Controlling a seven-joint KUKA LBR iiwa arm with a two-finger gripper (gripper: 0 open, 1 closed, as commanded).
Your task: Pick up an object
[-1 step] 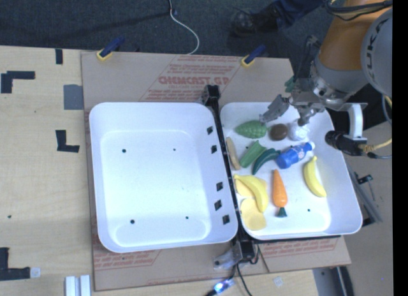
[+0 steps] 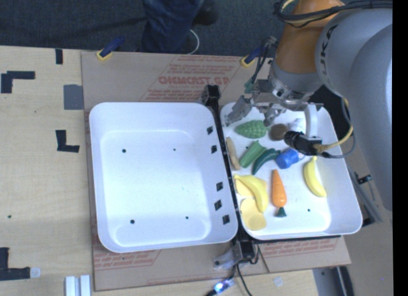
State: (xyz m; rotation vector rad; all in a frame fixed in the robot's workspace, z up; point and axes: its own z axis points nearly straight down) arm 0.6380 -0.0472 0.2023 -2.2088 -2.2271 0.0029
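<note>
The grey arm [image 2: 357, 65] with its orange band reaches in from the right over the worktop [image 2: 38, 161]. The left bin [image 2: 153, 173] sits beside the right bin [image 2: 331, 218], which holds the toy food. The claw [image 2: 258, 106] hangs low over the far end of the right bin, just above a pale green bumpy piece [image 2: 250, 129]; whether it is spread or pressed together cannot be told, and nothing shows pinched in it. Nearer lie two yellow bananas [image 2: 253, 189] [image 2: 313, 178], an orange carrot [image 2: 278, 188], dark green pods [image 2: 257, 155], a blue piece [image 2: 287, 158] and a small brown piece [image 2: 277, 132]
</note>
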